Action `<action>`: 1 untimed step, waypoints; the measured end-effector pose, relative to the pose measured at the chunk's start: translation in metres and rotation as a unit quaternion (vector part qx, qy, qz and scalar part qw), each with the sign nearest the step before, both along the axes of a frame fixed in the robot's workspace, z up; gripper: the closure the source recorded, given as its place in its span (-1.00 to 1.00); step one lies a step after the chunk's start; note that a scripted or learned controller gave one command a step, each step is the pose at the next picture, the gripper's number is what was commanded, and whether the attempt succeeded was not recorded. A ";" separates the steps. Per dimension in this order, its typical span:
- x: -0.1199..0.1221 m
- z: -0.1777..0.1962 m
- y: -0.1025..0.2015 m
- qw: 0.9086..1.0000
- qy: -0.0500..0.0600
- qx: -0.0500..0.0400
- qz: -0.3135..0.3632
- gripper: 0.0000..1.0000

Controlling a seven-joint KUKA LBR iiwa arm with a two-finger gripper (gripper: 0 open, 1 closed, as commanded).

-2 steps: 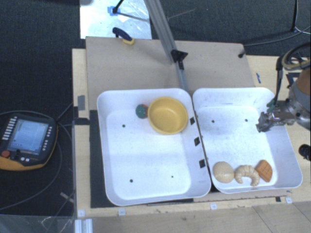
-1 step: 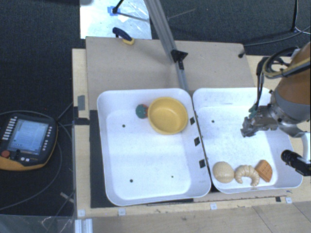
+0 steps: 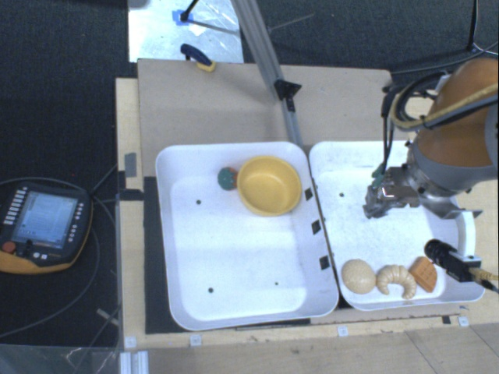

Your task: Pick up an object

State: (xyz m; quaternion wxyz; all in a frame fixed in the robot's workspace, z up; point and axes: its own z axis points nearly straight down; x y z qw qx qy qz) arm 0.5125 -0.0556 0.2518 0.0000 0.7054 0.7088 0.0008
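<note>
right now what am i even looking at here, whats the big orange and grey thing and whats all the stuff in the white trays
You are looking down, at a slant, from a single camera fixed above a workbench. The big grey and orange thing on the right is a robot arm. Its hand hangs over the right tray; I cannot see anything held in it from here. Its job is to pick up an object.

Two shallow white trays sit side by side. The left tray has a yellow bowl near its top edge, with a small dark green ball right beside it. Along the bottom of the right tray lie a round bun, a croissant and a small orange-brown piece, probably toy food.

The device with a screen on the floor at the left is likely the robot's handheld controller.
</note>
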 end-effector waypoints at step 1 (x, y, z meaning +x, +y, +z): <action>-0.001 -0.015 0.054 1.000 0.001 0.000 0.000 1.00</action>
